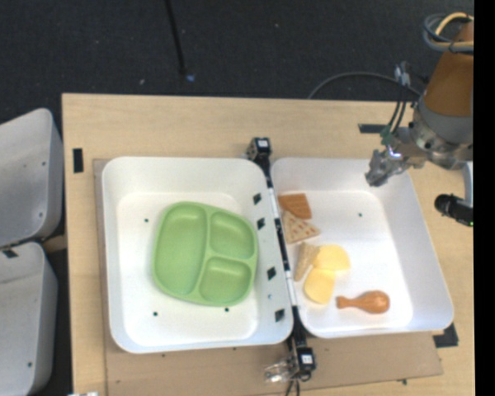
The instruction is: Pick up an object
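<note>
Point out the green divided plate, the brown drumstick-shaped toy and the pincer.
green divided plastic plate (205,254), camera view, centre ridge
brown drumstick-shaped toy (371,302), camera view, thick end
pincer (379,174), camera view, tip

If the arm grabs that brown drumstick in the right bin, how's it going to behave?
The drumstick looks like a rigid toy, so it probably stays stiff and weighs little. Its bulbous end and thin handle suggest it may pivot or roll if pinched off-centre. It lies apart from the yellow pieces, so nudging neighbours seems unlikely.
</note>
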`<state>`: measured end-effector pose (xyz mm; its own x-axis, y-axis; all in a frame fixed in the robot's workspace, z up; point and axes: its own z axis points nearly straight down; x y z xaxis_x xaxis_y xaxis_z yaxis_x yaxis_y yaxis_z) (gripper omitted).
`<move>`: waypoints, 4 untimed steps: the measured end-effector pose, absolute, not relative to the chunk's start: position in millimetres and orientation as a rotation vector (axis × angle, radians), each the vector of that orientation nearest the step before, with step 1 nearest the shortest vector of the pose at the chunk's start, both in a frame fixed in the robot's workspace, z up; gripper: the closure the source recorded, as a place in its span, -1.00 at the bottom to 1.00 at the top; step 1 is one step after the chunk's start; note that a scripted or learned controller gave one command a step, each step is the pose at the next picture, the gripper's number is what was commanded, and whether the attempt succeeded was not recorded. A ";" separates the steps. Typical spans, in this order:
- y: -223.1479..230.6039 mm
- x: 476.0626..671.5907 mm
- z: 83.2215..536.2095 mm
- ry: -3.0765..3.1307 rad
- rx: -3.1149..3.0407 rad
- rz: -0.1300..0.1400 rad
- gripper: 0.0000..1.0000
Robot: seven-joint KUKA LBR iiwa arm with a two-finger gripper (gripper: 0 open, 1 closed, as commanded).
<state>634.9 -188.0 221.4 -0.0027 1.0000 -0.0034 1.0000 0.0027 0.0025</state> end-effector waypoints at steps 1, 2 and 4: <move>-144.3 635.7 227.2 2.226 2.216 0.000 1.00; -95.5 646.4 241.0 2.227 2.213 0.004 1.00; 5.8 674.4 231.2 2.227 2.213 0.003 1.00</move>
